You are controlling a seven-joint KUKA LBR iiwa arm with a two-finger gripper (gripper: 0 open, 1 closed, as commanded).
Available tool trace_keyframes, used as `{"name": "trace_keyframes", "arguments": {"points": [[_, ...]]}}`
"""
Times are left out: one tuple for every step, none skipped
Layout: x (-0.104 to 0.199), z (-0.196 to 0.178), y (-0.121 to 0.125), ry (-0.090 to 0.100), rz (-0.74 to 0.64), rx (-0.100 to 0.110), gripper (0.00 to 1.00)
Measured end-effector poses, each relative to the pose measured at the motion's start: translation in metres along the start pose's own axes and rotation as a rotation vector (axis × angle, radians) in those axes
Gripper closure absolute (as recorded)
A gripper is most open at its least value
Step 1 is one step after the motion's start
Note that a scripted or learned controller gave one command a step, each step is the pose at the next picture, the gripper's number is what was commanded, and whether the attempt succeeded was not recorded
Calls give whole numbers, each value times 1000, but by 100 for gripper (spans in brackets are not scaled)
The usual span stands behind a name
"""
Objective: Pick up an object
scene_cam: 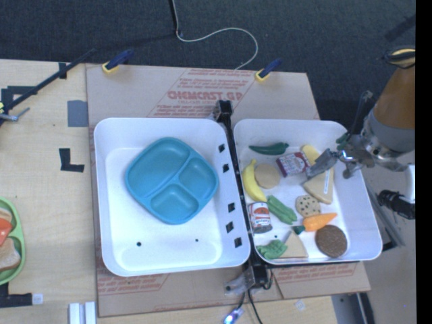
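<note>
My claw [327, 162] hung over the right bin [356, 201], above a pale wedge [320, 189] among toy foods; I could not tell its grip state. A blue tray [172, 179] sat left.

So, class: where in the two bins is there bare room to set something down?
Left bin: bare floor in front of the blue plate and along its left wall. Right bin: crowded with toy food, banana to cookie.
</note>
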State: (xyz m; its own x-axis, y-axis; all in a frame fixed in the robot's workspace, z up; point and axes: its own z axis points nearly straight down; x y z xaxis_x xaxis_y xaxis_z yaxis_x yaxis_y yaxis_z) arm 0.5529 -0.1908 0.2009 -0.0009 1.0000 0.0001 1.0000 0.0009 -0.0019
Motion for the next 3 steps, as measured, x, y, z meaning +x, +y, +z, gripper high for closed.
{"name": "trace_keyframes", "arguments": {"points": [[1,-10,0,0,-2,0,100],[103,-6,-12,4,-9,1,100],[154,19,-20,2,-5,4,100]]}}
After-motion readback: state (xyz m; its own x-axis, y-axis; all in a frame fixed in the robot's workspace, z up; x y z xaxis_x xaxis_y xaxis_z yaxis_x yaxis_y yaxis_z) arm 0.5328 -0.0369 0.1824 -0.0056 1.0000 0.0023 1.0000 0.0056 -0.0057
